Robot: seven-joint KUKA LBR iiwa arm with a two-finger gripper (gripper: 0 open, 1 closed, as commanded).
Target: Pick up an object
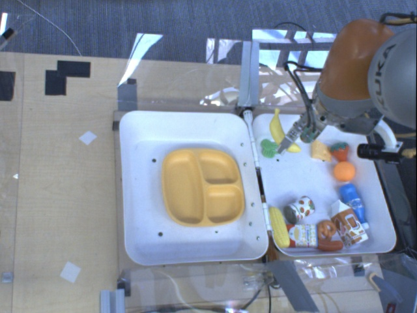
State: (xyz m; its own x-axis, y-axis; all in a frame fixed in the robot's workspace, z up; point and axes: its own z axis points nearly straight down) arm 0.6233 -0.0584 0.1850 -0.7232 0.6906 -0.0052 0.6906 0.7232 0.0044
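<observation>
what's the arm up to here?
The arm's end effector is down in the right bin, at its far-left corner among the banana and green toy. Nothing is visibly held yet. The orange, corn and other toys lie untouched; the left bin holds a yellow divided tray.

A yellow tray (202,188) sits in a white bin (140,233); nearby, a yellow banana (277,128), orange ball (345,171), blue bottle (352,199).
</observation>
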